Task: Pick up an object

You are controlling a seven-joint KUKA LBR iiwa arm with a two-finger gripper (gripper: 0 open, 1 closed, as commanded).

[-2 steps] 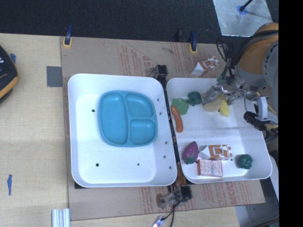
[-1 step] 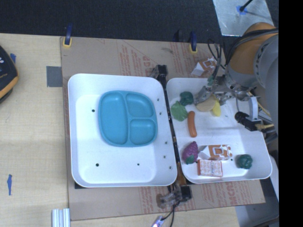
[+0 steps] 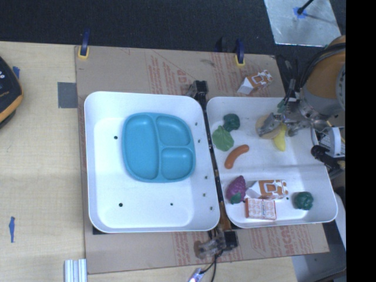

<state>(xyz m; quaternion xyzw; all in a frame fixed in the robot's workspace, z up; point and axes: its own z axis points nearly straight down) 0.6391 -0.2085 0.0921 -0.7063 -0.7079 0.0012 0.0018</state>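
In the right bin's (image 3: 329,213) far corner, the gripper (image 3: 271,125) hangs over a yellow banana (image 3: 280,138). The fruit lies just right of the jaws, long axis near-to-far; whether they are wide or narrow, I cannot tell.

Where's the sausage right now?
The sausage lies in the right bin, left of centre, just below the green leafy piece and above the purple toy.

And here's the tally: 2 white bins, the left bin (image 3: 94,157) and the right bin (image 3: 320,184). 1 blue divided plate (image 3: 158,147). 2 dark green broccoli pieces (image 3: 231,121) (image 3: 304,201), 1 light green leafy piece (image 3: 222,138), 1 sausage (image 3: 237,155), 1 purple piece (image 3: 236,187), 1 yellow piece (image 3: 280,140). 2 small cartons in the bin (image 3: 273,188) (image 3: 260,208), 1 more carton outside it (image 3: 255,82).
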